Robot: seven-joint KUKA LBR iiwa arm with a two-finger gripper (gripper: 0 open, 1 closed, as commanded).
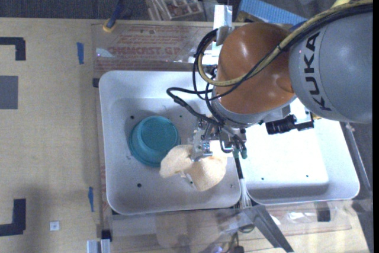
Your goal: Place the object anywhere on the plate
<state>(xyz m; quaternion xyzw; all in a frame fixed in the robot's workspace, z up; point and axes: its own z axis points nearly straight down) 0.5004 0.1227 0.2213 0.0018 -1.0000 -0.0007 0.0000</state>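
The gripper (204, 148) sits low in the left bin (112, 92), right over the upper edge of a pale, crumpled object (195, 169) that looks like soft cloth or a foam lump. Whether it is pinching the thing or just resting on it, I cannot tell from here. The teal plate (153, 138) (more of a shallow bowl, really) lies just beside the object, the two touching or nearly so.

The risk I see: a floppy thing caught by one edge can slide out on the lift, or hang down and drag the plate sideways. The cables (204, 83) looping off the wrist also swing close to the bin wall and might snag.
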